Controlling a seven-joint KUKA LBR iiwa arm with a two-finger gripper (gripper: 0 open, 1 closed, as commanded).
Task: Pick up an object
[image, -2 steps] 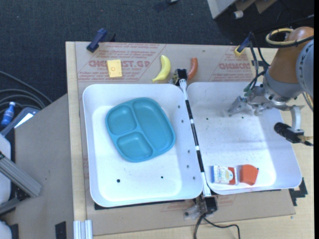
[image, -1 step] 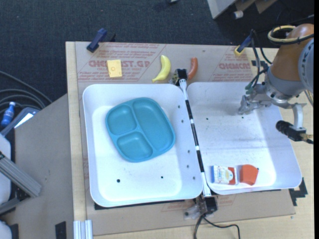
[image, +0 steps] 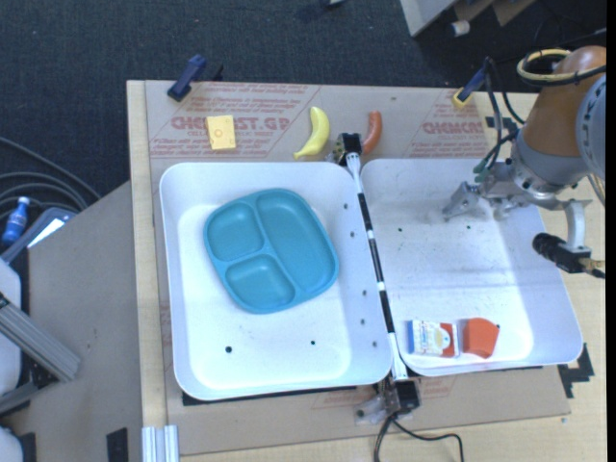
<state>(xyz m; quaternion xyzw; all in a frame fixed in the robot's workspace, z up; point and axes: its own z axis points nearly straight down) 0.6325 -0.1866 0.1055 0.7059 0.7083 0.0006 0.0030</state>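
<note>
Gripper (image: 478,198) hangs over the far part of the right bin (image: 539,354), its two fingers spread apart with nothing between them. The small carton (image: 452,339), white and orange, lies near the front edge of the same bin, well apart from the gripper. A blue divided plate (image: 270,249) lies in the left bin (image: 192,345).
</note>
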